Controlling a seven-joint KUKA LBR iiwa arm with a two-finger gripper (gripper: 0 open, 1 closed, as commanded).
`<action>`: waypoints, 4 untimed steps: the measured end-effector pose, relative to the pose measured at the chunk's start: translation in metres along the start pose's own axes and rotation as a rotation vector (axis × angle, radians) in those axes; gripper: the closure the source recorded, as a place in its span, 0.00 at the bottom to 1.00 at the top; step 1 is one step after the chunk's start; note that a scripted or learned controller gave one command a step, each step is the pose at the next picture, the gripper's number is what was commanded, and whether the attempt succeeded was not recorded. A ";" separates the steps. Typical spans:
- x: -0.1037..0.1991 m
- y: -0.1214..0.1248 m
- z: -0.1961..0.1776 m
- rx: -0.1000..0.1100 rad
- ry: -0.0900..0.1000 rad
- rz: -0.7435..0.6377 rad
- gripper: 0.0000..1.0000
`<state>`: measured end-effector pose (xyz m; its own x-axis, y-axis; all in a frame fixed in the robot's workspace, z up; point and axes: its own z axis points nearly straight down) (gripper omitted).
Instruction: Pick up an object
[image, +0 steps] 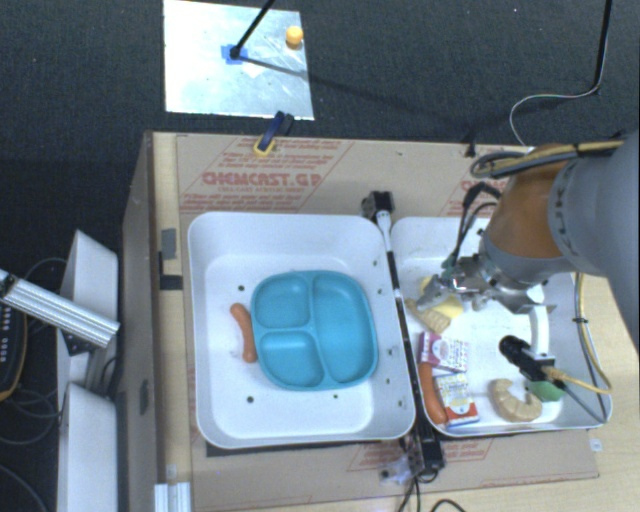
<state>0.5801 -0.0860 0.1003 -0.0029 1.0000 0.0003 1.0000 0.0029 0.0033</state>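
Sausage (243, 332) just left of blue tray (314, 328), left bin (215, 265). Hand (447, 283) low in right bin (565, 415), over yellow wedge (436, 316); opening, hold: cannot tell. Packet (446, 352) just below wedge. Risk: crowded items, hand may clip packet or skid off wedge.

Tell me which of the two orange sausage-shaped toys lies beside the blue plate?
The sausage in the left bin, touching the divided plate. The other lies in the right bin.

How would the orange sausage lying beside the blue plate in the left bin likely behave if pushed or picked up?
The sausage looks round and slender, so it would probably roll when nudged sideways. It appears smooth, perhaps slippery. It lies against the blue plate, which may block a roll that way.
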 end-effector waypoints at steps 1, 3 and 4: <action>0.001 0.008 0.010 -0.006 0.002 -0.001 0.00; 0.002 0.007 0.010 -0.007 0.001 0.000 0.00; 0.003 -0.020 0.016 0.003 0.000 0.001 0.00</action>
<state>0.5602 -0.0831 0.0844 -0.0014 1.0000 0.0002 1.0000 0.0014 0.0001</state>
